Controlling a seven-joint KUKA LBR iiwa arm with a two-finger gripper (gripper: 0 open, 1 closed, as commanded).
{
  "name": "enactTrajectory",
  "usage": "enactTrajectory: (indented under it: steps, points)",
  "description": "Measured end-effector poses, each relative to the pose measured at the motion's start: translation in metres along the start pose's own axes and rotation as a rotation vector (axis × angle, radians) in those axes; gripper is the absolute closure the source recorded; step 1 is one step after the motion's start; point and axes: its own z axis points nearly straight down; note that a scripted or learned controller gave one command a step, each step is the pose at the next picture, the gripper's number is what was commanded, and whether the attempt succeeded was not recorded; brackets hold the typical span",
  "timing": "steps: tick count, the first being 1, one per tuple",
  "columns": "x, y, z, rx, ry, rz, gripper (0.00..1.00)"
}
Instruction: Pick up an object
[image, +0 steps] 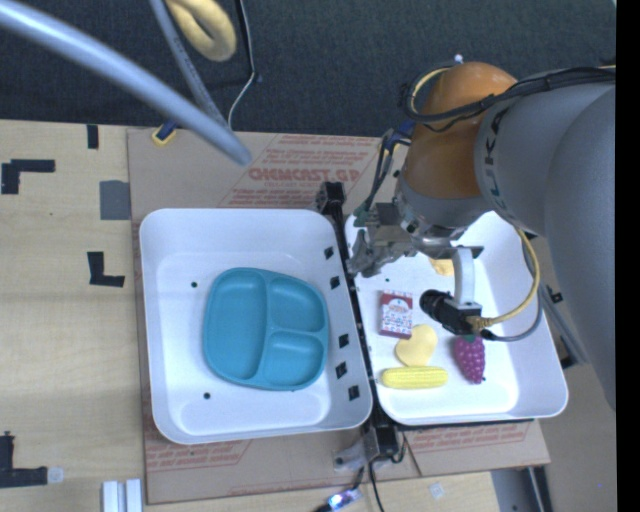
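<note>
My gripper (372, 250) hangs over the upper left part of the right bin (535, 395), close to the divider between the bins. Below it in that bin lie a small red card box (396, 313), a pale yellow heart-shaped piece (416, 347), a yellow corn cob (414, 378) and a purple bunch of grapes (469, 358). A small yellow item (441, 266) peeks out under the wrist. A black part of the arm (447, 310) sits just right of the red box. Nothing shows between the fingers.
The left bin (170, 260) holds a blue divided plate (266, 327). Black clips run along the seam between the bins (345, 330). The bulky grey arm with its orange band (460, 120) covers the right bin's upper right. Cardboard lies under both bins.
</note>
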Motion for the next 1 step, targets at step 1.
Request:
enactTrajectory:
  steps: [1]
  points:
    - [0.0520,0.0142,0.0115,0.000,-0.001,0.001,1.00]
